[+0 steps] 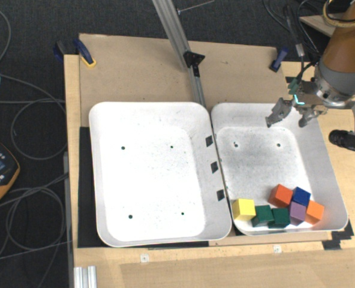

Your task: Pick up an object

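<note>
While the arm reaches in from the right of the camera view, its gripper (291, 116) hangs over the far edge of the right bin (318, 155) with its two fingers spread wide and nothing between them. Well apart from it, the blocks lie bunched in that bin's near corner: a yellow block (244, 208) on the left, a green block (271, 216) just beside it, then a red-orange block (280, 195), a blue block (301, 195), a purple block (298, 210) and an orange block (315, 210) pressed close together. Beside it lies the left bin (147, 173), on the wooden bench (135, 71).
</note>
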You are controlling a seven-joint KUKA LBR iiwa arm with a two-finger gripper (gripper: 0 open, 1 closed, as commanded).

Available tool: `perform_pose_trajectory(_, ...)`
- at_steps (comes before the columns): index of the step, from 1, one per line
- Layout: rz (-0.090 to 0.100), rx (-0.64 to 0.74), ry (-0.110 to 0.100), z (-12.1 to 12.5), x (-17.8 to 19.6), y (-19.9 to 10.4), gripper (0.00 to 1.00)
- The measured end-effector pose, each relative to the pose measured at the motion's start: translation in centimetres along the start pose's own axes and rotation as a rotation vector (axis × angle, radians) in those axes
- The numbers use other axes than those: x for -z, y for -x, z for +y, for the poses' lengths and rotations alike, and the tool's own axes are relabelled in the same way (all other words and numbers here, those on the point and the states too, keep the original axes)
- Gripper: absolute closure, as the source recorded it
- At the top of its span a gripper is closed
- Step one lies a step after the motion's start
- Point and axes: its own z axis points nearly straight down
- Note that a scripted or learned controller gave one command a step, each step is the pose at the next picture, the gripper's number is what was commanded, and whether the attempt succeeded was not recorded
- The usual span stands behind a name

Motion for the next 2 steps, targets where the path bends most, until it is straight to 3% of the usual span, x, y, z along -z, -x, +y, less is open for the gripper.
perform_pose_trajectory(1, -0.001, 0.001, 0.004, 0.1, 0.2, 0.0, 0.0)
perform_pose_trajectory(2, -0.001, -0.001, -0.002, -0.1, -5.3, 1.0, 0.0)
